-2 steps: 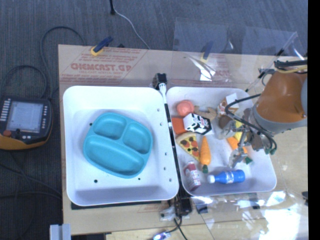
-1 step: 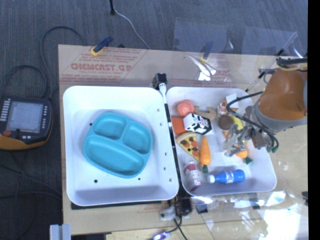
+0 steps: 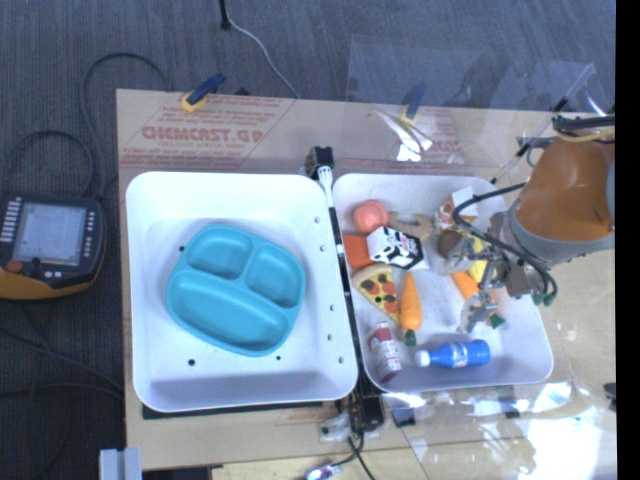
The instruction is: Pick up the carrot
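The arm point(image 3: 565, 193) reaches in from the right over the right bin point(image 3: 535, 363), its orange band above the bin's right wall and the wrist bent down and leftward into the bin. The gripper point(image 3: 480, 311) hangs low beside that wall, just above the bottle point(image 3: 455, 354); whether its fingers are spread or closed cannot be told, and nothing can be seen between them. The carrot point(image 3: 409, 301) lies well left of the gripper, near the bin's middle, touching the pizza slice point(image 3: 378, 287) on its left. A blue tray point(image 3: 237, 288) sits in the left bin point(image 3: 160, 208).
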Controlling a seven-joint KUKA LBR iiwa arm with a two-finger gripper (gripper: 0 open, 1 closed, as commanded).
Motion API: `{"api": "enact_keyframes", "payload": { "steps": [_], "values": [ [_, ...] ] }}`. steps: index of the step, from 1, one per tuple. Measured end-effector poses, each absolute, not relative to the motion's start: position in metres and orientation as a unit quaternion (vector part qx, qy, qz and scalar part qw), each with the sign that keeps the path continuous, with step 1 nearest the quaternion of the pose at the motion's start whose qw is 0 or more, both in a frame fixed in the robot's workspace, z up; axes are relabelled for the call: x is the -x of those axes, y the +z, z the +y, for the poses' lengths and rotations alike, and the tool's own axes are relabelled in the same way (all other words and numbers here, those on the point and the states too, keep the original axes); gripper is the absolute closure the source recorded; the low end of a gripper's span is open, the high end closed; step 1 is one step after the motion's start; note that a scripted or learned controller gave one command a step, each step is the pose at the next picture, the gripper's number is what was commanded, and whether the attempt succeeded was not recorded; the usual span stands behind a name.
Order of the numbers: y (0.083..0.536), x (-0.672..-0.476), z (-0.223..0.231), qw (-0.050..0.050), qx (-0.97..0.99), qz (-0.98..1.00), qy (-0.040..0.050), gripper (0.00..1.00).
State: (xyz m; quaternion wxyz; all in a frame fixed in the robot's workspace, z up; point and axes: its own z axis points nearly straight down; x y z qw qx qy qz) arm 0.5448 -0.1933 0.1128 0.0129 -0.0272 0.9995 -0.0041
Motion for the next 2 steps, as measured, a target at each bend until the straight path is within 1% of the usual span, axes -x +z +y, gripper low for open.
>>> {"api": "enact_keyframes", "payload": {
  "steps": [1,2],
  "values": [
    [0.090,-0.554,-0.222,0.005,-0.195,0.981,0.0009,0.00],
    [0.104,-0.558,-0.223,0.012,-0.194,0.981,-0.0015,1.00]
  ]
}}
